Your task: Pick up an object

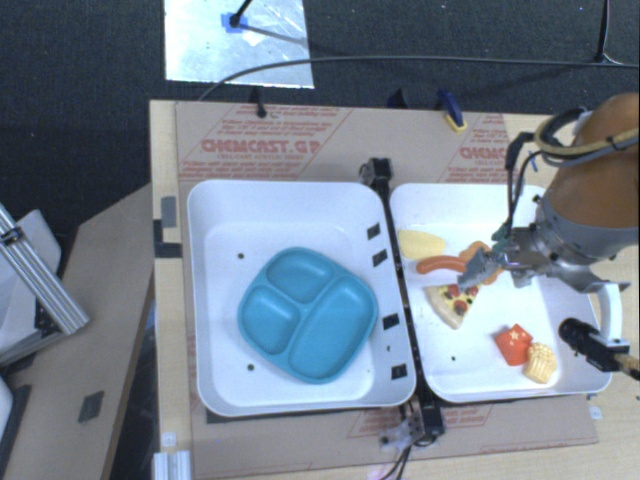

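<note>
Orange hot dog (440, 264) and pizza slice (452, 302) crowd the gripper (478, 269), at 9 o'clock of the arm; finger spread I cannot tell. Closing here risks pinching 2 toys or nudging both away.

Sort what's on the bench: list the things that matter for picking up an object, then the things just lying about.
In play:
end effector, low in the right bin
pizza slice, just below it
orange sausage, beside it
yellow piece
red piece
corn cob

Lying about:
blue divided plate in the left bin
foil sheet beyond the bench
</note>
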You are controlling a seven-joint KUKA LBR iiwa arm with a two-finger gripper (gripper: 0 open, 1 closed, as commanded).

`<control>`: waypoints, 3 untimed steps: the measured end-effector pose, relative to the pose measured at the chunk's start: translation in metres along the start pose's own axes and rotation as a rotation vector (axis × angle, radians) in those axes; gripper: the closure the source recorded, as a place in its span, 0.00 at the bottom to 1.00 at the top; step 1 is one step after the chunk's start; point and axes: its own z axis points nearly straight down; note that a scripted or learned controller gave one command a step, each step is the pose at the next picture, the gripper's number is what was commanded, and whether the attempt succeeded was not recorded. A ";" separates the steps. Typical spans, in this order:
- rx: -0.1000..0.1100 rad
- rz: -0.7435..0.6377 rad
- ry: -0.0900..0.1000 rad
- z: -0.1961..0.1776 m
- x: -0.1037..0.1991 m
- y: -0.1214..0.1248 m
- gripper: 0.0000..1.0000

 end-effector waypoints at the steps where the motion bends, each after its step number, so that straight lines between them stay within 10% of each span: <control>1: -0.011 -0.002 -0.001 -0.005 0.000 0.002 0.00; 3: -0.007 0.000 0.000 0.103 -0.008 0.007 0.00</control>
